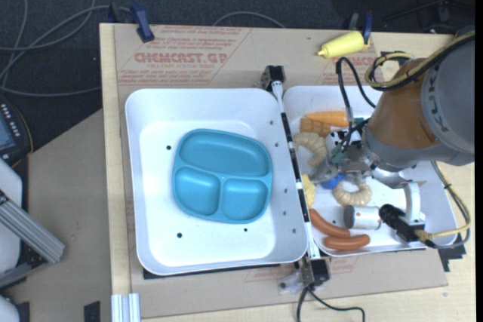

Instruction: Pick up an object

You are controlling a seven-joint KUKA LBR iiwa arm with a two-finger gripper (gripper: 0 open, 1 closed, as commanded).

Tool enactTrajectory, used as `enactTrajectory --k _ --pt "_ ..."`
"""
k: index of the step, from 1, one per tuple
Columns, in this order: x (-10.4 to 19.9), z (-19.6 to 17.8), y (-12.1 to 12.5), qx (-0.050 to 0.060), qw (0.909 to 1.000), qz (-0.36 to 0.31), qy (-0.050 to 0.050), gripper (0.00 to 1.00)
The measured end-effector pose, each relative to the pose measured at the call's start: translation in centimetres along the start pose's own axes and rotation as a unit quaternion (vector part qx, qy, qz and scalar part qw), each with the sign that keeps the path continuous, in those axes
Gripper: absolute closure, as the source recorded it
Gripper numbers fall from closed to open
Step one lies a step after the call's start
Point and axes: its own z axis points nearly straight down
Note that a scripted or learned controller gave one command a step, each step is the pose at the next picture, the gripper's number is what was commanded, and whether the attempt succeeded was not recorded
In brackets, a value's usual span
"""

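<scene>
We lowered our claw [337, 162] over the right bin's [445, 226] crowded middle (grip state impossible to tell); a slow, centred descent onto the ring-shaped toy [353, 196] seemed wisest.

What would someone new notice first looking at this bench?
The blue divided plate stands out, lying alone in the left bin. The grey arm with its orange band reaches in from the right over the right bin, which holds a jumble of toy food, including a hot dog near its front edge.

A blue divided tray [221, 185] lies in the left bin [151, 237]; perhaps cables [53, 19] cross the floor.
</scene>
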Motion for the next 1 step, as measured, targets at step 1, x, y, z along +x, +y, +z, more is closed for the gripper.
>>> enactTrajectory --k 1 --pt "0.01 -0.97 0.05 0.0 1.0 0.0 0.0 1.0"
